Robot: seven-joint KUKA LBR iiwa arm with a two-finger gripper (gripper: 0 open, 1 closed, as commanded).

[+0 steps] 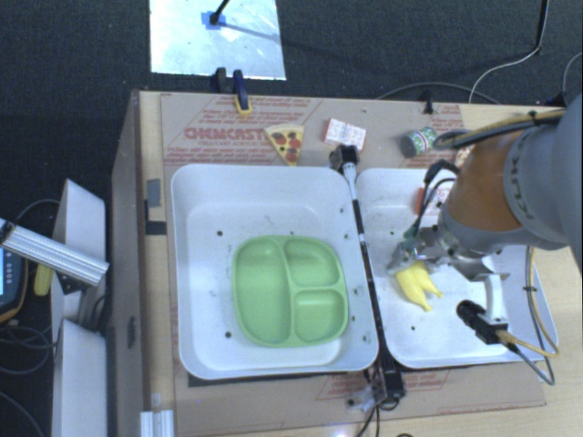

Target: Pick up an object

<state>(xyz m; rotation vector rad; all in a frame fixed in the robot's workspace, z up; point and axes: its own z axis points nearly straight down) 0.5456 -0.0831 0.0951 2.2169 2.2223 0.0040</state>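
A small yellow banana-shaped toy (416, 285) lies on the floor of the right bin (390, 209), near its middle. My gripper (410, 255) is low in that bin, directly above the toy's upper end and touching or nearly touching it. The grey arm with its orange band covers the bin's upper right part.
The left bin (205, 198) holds a green divided plate (291, 289). On the bench behind the bins lie a pizza-slice toy (286, 141), a white card (345, 133) and a small green can (421, 140). A black rail (360, 235) runs between the bins.
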